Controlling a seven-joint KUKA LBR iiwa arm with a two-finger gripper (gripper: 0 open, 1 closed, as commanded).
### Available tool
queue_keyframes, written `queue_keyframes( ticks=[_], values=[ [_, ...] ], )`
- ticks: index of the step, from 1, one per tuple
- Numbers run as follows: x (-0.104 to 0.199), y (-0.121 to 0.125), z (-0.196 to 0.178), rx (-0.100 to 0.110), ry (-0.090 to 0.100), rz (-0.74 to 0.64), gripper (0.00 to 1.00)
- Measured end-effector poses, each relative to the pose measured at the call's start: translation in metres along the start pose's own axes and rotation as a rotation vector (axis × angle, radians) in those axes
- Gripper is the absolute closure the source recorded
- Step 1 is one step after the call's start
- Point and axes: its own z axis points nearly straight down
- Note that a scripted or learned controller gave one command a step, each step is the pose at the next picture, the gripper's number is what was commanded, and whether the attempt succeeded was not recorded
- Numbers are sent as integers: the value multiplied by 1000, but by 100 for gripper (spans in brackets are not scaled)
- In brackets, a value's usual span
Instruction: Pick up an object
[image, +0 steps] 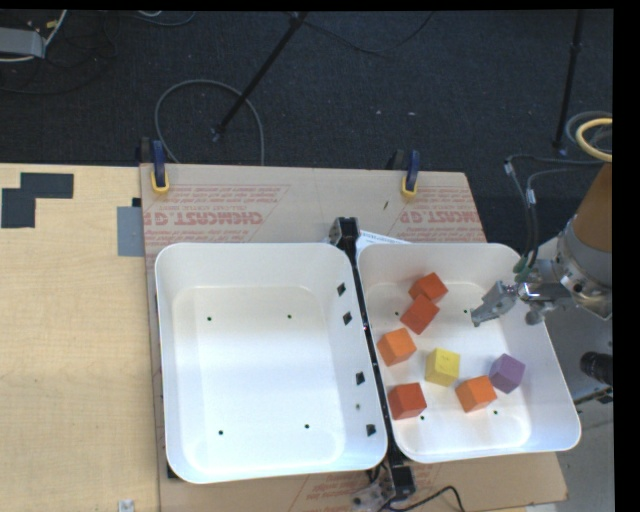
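The right bin holds several small blocks: two red-orange ones near the back, an orange one, a yellow one, a red one, another orange one and a purple one. My gripper hangs over the right side of this bin, right of the two red-orange blocks and above the purple one. Nothing is between its fingers.
The left bin stands beside the right one, with a black divider clip strip between them. Both rest on cardboard clamped at the back. A wooden bench top lies to the left.
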Motion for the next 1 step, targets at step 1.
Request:
queue_keyframes(
  ticks=[1],
  values=[
    [9,-31,135,-12,-2,-2,0]
  ],
)
